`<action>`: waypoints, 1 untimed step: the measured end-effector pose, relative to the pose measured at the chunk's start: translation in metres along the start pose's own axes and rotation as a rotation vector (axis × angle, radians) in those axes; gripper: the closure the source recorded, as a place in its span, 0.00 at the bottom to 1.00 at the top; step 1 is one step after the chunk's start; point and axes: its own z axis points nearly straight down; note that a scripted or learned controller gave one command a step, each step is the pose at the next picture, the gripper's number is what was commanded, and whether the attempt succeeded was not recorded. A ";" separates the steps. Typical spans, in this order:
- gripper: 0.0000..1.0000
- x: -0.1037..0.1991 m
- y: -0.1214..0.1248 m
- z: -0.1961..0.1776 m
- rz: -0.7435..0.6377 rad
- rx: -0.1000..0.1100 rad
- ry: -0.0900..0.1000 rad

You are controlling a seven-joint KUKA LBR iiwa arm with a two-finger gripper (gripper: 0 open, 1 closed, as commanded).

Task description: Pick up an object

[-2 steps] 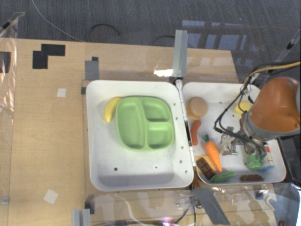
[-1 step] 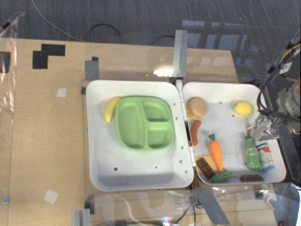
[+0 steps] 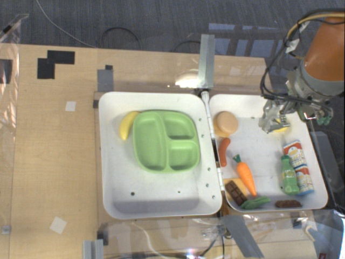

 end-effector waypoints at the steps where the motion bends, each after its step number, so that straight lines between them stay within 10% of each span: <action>1: 1.00 0.049 -0.093 0.028 -0.139 0.004 0.008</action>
